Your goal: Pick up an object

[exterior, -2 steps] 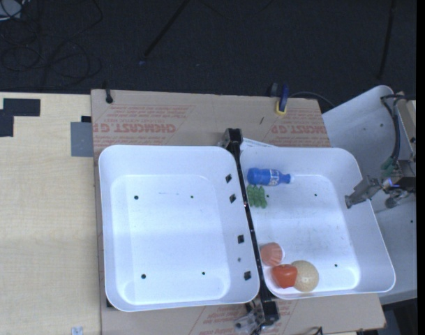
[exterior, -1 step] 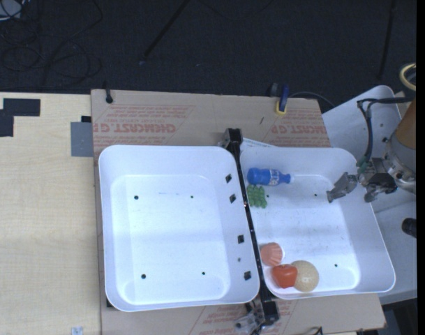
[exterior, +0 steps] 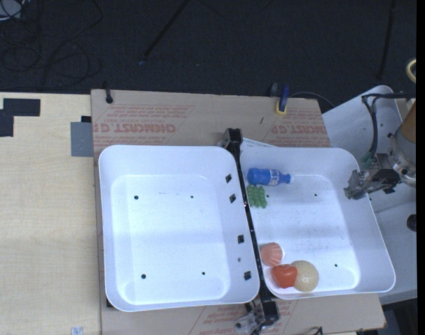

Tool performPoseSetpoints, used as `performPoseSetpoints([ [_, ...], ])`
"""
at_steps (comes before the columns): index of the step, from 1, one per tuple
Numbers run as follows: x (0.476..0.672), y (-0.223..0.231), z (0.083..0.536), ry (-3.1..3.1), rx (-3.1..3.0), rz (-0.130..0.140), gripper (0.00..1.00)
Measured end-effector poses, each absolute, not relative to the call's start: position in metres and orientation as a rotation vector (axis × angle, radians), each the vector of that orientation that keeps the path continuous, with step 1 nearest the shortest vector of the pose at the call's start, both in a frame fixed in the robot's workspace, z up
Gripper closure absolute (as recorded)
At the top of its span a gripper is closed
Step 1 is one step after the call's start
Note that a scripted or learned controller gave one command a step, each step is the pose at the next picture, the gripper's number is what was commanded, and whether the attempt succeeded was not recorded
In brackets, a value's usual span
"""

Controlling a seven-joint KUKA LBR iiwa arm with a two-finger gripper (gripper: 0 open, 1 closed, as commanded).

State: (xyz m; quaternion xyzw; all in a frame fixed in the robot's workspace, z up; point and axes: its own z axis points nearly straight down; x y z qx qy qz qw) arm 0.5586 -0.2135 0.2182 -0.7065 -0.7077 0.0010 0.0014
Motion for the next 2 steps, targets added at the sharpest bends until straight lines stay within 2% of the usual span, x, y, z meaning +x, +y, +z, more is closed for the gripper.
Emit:
performPoseSetpoints([
  [1,0.578,-0.214,0.192,-2.222,-2.219,0.002,1.0],
  [2,0.581,-0.215,0.208,-2.222,-2.22,0.001,1.0],
])
